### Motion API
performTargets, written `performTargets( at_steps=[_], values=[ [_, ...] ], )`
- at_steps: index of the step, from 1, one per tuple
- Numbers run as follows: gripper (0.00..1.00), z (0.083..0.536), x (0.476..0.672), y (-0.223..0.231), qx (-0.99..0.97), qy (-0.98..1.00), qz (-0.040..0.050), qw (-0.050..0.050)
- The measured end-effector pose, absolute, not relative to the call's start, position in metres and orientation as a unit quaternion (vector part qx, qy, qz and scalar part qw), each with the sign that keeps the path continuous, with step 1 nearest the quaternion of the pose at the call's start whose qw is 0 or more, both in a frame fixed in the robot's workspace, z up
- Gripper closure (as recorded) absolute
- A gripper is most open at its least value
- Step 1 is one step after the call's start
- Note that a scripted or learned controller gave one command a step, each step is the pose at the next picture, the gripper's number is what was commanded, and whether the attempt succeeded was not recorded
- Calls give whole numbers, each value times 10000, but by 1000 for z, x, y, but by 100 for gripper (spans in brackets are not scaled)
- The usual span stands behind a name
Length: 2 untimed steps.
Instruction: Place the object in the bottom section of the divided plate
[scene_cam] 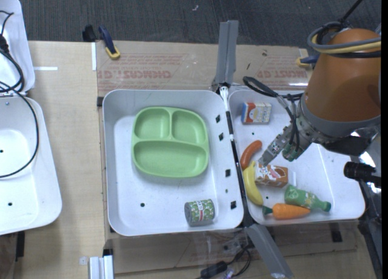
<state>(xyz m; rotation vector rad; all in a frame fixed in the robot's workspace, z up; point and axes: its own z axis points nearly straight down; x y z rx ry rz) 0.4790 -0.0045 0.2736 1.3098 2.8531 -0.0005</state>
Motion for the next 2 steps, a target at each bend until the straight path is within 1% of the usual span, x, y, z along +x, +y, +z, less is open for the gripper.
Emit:
performTargets(
  at_steps=[1,2],
  values=[
    [100,193,548,10,4401,8979,-9,-5],
    [100,224,520,50,4369,8995,-7,-4]
  ],
)
